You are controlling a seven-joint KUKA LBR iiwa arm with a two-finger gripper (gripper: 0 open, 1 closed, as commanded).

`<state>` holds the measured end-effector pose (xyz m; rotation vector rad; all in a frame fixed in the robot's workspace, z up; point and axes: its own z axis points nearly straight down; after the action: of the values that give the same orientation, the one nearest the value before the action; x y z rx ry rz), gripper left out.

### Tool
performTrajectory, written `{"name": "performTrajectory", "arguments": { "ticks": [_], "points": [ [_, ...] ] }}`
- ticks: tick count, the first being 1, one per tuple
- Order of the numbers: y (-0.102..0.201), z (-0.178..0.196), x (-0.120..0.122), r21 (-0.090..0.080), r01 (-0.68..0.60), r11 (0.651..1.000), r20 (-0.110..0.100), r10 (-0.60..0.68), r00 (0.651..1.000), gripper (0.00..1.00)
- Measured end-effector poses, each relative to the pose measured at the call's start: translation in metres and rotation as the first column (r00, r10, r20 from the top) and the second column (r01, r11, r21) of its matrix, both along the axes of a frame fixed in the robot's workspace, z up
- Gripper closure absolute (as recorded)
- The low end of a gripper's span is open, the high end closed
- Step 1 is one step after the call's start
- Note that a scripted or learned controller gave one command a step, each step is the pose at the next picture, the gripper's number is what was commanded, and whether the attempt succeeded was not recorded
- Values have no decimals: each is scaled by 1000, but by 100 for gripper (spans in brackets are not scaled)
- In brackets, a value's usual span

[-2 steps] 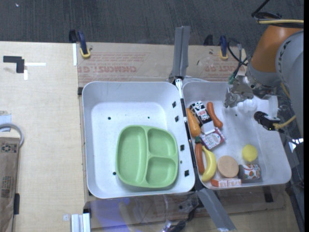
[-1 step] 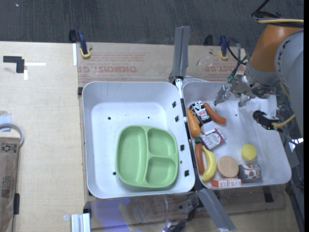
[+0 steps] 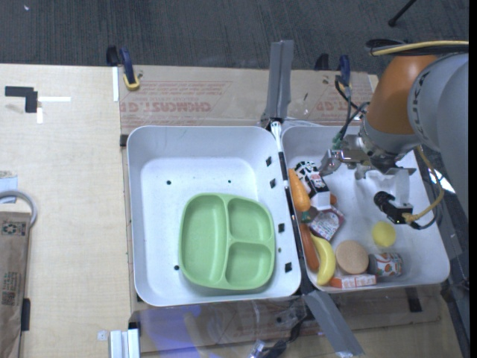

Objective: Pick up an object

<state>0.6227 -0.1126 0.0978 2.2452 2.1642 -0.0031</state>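
The right bin [image 3: 359, 206] holds several objects. A carrot [image 3: 299, 191] lies along its left wall, with a black-and-white toy [image 3: 308, 174] beside it and a crumpled packet [image 3: 326, 222] below. Toward the front are a banana [image 3: 325, 258], a round tan disc [image 3: 352, 258], a yellow ball [image 3: 384, 234], a small printed carton [image 3: 385, 265] and a flat orange box [image 3: 352, 281]. My gripper [image 3: 350, 162] hangs over the back of this bin, just right of the toy, under the orange-banded wrist [image 3: 395, 88]. I see nothing held in it.
The left bin [image 3: 138, 200] carries a green divided plate [image 3: 227, 241]. A grey divider post [image 3: 280, 80] rises between the bins at the back. Cables [image 3: 406, 211] trail from the wrist over the right bin. A brown paper bag [image 3: 13, 274] lies far left.
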Motion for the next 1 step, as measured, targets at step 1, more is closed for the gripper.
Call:
{"name": "performTrajectory", "arguments": {
  "ticks": [1],
  "points": [
    [-64, -6, 37, 15, -234, 972, -13, 235, 972, 0]
  ]
}}
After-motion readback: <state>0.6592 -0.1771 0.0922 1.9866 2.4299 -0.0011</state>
